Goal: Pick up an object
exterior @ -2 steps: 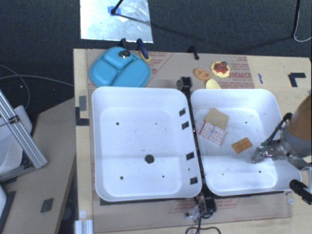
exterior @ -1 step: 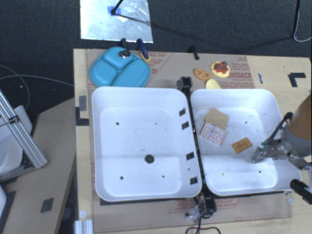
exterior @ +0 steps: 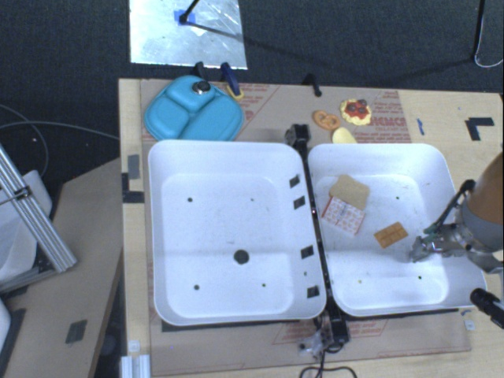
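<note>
2 shallow white bins of smooth moulded plastic with rounded corners sit side by side on the pale brown, cardboard-like surface (exterior: 260,105). The left bin (exterior: 169,172) has a matte floor dotted with small dark holes and holds 1 dark round disc (exterior: 241,257) near its middle front.

The right bin (exterior: 429,164) holds 3 flat pieces. A tan, blocky piece (exterior: 350,189) with soft edges lies near the dividing wall, touching and partly overlapping a white square packet (exterior: 342,215) printed with a fine red pattern. Well apart from these, toward the bin's right half, lies a small orange rectangular piece (exterior: 390,234), thin and tilted.

The metallic grey pincer (exterior: 420,248) hangs low over the right bin's floor, just right of the orange rectangular piece and not touching it; nothing shows between its fingers, and whether they are open or closed I cannot tell at this angle. Behind it, the grey arm (exterior: 482,227) enters from the right edge with a dark cable alongside.

Beyond the bins on the surface rest a glossy blue plastic tray (exterior: 193,113) with rounded compartments, a small orange pretzel-shaped toy (exterior: 324,120), a round yellow-and-red toy (exterior: 356,111) and a pale yellow rounded lump (exterior: 343,136). A crinkled silvery sheet (exterior: 185,22) lies on the dark carpet (exterior: 63,46).
</note>
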`<state>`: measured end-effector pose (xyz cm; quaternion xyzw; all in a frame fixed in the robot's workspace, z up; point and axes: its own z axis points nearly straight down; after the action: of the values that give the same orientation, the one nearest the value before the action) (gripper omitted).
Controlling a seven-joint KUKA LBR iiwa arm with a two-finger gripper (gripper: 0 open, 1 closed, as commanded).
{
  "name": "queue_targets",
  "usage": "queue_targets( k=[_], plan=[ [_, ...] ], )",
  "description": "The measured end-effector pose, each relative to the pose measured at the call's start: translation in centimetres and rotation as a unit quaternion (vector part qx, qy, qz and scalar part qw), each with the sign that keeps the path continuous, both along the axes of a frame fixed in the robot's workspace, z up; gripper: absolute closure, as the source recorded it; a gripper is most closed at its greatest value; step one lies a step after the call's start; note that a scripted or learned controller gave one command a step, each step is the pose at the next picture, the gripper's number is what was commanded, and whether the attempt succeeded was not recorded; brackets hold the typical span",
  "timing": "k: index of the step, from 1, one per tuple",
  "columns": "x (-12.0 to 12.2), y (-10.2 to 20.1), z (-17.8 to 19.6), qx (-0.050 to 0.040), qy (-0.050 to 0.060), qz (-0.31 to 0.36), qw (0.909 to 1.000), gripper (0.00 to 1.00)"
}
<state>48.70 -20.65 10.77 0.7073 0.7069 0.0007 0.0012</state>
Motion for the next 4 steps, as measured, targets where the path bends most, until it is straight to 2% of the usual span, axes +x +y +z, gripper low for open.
queue_targets(
  k=[4],
  plan=[
    [0.0,-0.01,0.85,-0.0001,0.0,0.0,1.0,1.0]
  ],
)
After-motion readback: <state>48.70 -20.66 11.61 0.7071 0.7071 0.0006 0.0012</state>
